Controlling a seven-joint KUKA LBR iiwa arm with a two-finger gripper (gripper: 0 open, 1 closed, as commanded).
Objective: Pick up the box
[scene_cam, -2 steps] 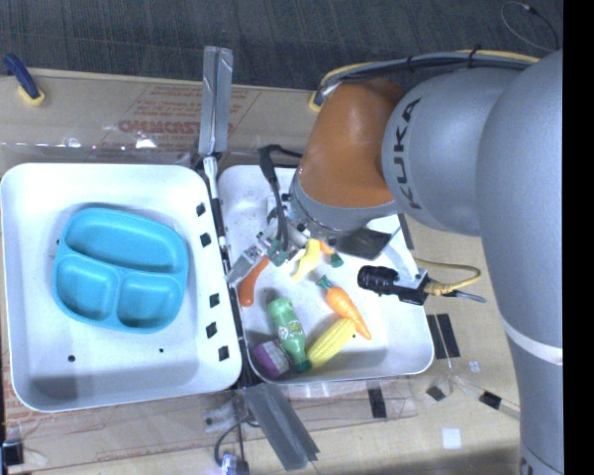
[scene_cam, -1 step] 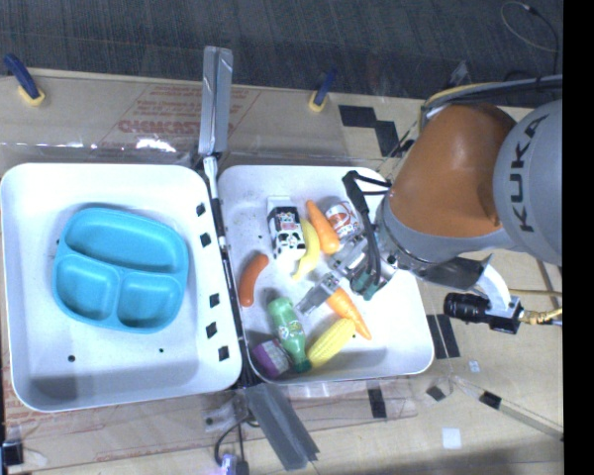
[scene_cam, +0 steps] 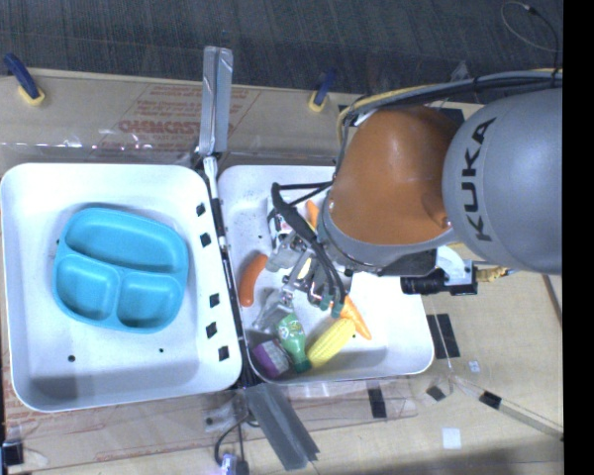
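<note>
A small purple box [scene_cam: 268,357] lies at the front edge of the right bin [scene_cam: 406,356], against a green bottle [scene_cam: 292,335] and a yellow corn cob [scene_cam: 329,341]. My gripper [scene_cam: 295,283] hangs low in the middle of that bin, below the orange wrist band. It is just behind and above the green bottle, a short way from the box. Cables and the wrist hide much of it. Nothing is visibly held.
An orange sausage [scene_cam: 247,278] lies left of the gripper near the bin divider. A carrot [scene_cam: 355,319] sits to its right. The left bin [scene_cam: 30,226] holds a blue compartment tray [scene_cam: 122,268]. The arm's bulk covers the back right of the right bin.
</note>
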